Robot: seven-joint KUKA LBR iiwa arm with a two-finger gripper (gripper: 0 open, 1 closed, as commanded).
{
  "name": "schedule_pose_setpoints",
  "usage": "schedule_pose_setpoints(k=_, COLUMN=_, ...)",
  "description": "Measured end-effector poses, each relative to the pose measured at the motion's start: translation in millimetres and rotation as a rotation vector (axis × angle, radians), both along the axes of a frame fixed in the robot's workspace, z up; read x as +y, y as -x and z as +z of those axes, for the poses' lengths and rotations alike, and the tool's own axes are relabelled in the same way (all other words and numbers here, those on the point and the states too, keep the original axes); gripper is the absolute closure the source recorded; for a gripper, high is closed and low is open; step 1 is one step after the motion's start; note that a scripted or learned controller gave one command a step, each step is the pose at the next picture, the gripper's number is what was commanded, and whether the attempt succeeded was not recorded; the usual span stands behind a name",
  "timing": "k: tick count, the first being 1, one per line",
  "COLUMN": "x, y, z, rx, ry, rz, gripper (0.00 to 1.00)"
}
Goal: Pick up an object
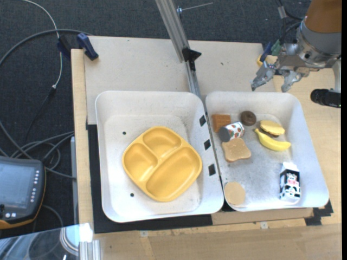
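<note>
Open and holding nothing, the claw (275, 79) hangs above the far rim of the right bin (310, 145), fingers spread. Below it inside that bin lie a yellow banana (272, 141), a brown doughnut (248, 118), a toast slice (236, 150) and a small milk carton (290, 182), all apart from the claw.

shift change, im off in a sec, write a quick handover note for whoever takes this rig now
Claw: open, holding nothing, hanging above the bench just past the far rim of the right bin.
Right bin holds: banana, burger, donut, brown block, small cup on its side, toast, round cookie, milk carton.
Left bin holds a yellow divided plate.
Done: nothing picked yet.
Left: bring the claw down over one item, grip it, lift it.
</note>
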State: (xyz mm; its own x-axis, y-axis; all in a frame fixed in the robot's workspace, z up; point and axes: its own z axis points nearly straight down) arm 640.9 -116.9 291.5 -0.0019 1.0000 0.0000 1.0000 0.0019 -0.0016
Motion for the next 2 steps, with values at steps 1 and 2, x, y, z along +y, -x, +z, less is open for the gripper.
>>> schedule_pose_setpoints(k=1, x=5, y=-12, z=-37, rx=0.003, ry=0.000, rz=0.001, gripper=0.00)
schedule_pose_setpoints(k=2, x=98, y=36, z=-17, rx=0.001, ry=-0.005, rz=0.008, gripper=0.00)
